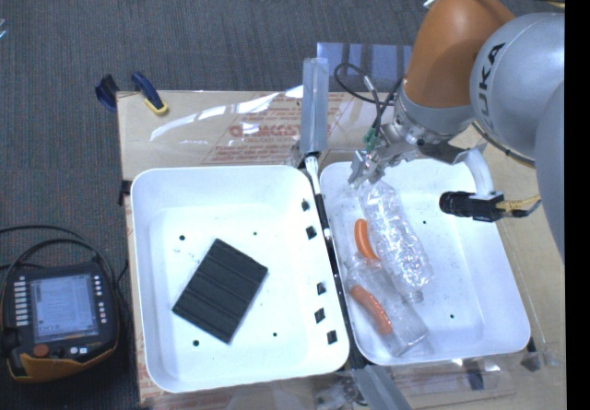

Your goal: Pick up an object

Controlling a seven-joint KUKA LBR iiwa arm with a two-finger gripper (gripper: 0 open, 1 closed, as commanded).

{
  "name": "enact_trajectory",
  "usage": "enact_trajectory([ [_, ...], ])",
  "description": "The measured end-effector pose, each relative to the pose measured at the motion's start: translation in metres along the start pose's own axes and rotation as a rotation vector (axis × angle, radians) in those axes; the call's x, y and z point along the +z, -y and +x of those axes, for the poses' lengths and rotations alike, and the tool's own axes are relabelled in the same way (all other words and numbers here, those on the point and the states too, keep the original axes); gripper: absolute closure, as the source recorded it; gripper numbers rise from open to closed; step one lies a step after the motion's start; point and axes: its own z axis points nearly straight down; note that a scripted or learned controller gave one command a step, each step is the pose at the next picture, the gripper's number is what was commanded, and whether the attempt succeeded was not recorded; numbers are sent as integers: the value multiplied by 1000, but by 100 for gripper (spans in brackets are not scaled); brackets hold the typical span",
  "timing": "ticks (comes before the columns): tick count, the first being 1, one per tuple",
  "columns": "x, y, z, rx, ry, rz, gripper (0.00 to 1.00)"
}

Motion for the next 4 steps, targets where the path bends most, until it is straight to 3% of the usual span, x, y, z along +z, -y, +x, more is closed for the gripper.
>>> enact_trajectory([
  [1, -31, 1, -6, -303, 2, -5, 100],
  [2, -40, -5, 16, -253, 1, -3, 100],
  [3, -40, -5, 16, -253, 1, -3, 0],
  [4, 38, 37, -14, -195, -1, 0, 0],
])
